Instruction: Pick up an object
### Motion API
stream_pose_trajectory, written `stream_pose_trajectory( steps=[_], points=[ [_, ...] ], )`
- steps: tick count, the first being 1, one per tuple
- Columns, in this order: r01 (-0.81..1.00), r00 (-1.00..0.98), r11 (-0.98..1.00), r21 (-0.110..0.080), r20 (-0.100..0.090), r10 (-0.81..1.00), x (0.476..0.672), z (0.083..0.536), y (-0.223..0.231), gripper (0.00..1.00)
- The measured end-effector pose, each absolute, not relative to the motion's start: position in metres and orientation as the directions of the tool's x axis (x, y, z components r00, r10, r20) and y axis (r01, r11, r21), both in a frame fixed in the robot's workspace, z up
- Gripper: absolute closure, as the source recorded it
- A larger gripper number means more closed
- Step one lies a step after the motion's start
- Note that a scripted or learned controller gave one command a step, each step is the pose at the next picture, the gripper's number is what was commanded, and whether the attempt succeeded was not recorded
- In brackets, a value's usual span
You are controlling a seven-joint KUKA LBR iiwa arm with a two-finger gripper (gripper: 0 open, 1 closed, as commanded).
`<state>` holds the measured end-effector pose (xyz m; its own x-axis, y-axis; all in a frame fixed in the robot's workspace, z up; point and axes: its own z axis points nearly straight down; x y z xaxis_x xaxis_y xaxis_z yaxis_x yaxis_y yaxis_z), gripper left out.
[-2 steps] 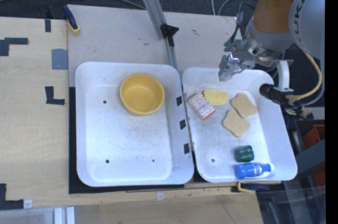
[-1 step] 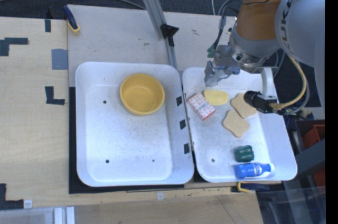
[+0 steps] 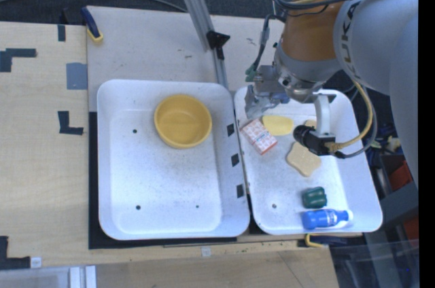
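Note:
The right bin (image 3: 353, 212) holds a red-and-white box (image 3: 258, 136), a yellow flat piece (image 3: 277, 124), a tan bread-like slice (image 3: 302, 159), a dark green object (image 3: 314, 197) and a blue bottle (image 3: 325, 218). My gripper (image 3: 262, 102) hangs over the right bin's far left corner, just above the red-and-white box and beside the yellow piece. The view shows nothing held in it. The grey arm with its orange band covers the bin's far side.
The left bin (image 3: 122, 164) holds a yellow bowl (image 3: 182, 120) near its far side. A slanted metal pole (image 3: 197, 1) rises behind the bins. A black cable fitting (image 3: 311, 140) hangs from the wrist over the right bin.

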<state>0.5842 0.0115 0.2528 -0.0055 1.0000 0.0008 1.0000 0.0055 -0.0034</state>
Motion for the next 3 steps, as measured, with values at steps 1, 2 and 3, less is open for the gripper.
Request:
stream_pose_trajectory(
  steps=[1,2,3],
  points=[
    [1.0,-0.006,0.006,-0.004,0.0,1.0,0.563,0.245,0.049,1.0],
    [1.0,-0.008,0.008,-0.004,0.001,1.0,0.539,0.248,0.097,1.0],
    [1.0,-0.003,0.003,-0.003,0.0,1.0,0.54,0.248,0.093,0.0]
  ],
)
